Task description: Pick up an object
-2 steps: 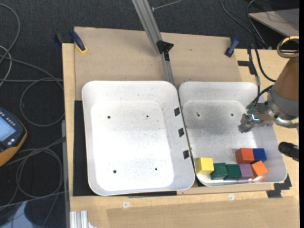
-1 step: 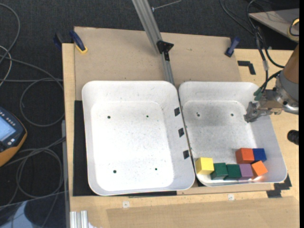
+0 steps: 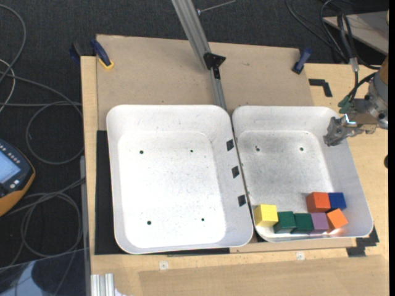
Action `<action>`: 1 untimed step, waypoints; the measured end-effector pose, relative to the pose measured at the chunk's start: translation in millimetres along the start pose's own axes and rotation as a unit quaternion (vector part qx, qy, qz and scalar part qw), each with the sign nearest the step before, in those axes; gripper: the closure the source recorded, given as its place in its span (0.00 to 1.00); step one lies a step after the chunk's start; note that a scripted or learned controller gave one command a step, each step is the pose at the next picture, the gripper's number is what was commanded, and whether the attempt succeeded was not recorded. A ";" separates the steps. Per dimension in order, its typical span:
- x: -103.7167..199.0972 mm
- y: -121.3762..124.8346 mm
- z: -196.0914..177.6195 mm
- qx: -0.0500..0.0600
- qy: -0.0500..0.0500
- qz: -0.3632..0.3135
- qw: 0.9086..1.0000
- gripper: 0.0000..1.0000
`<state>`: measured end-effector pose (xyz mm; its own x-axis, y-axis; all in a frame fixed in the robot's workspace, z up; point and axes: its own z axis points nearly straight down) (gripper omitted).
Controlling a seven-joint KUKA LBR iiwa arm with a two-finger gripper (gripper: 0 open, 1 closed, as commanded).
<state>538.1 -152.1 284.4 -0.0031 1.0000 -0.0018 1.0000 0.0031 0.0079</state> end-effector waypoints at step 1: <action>0.1 1.0 -14.0 0.002 0.000 0.000 1.000 1.00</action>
<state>539.0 -151.9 298.4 -0.0021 1.0000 -0.0012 1.0000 0.0021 0.0039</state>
